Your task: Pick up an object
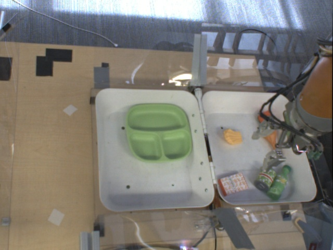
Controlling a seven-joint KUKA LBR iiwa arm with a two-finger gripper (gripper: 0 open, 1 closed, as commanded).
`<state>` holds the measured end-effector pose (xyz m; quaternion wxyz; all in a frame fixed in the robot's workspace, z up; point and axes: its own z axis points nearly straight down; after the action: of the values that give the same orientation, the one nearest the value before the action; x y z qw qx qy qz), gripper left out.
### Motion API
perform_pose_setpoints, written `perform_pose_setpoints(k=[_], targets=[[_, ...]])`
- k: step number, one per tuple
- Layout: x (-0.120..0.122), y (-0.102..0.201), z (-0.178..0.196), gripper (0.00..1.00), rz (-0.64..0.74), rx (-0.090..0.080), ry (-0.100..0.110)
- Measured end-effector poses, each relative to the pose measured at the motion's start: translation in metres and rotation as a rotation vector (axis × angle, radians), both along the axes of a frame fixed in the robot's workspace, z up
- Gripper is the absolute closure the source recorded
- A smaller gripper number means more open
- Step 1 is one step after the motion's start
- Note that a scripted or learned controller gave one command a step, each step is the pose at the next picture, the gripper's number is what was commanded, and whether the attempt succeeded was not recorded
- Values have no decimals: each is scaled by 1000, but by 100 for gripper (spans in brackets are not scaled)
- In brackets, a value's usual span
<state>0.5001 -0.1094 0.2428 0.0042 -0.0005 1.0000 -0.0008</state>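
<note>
My gripper [274, 159] hangs low over the right bin's [244, 103] right side, directly above a green bottle [279, 182] and a small can [265, 179] lying near the front right corner. An orange item [270, 137] peeks out from behind the wrist. A yellow-orange piece [233, 136] lies in the middle of that bin. A red and white packet [233, 183] rests near the bin's front edge.
The left bin [112, 139] holds a green divided plate [158, 131]. A grey post [197, 61] stands behind the seam between the bins. Cables loop around the wrist at the right.
</note>
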Motion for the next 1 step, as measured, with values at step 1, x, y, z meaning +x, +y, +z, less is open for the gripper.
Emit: perform_pose_setpoints(k=[1], targets=[[68,19,-129,0,-510,7,-14]])
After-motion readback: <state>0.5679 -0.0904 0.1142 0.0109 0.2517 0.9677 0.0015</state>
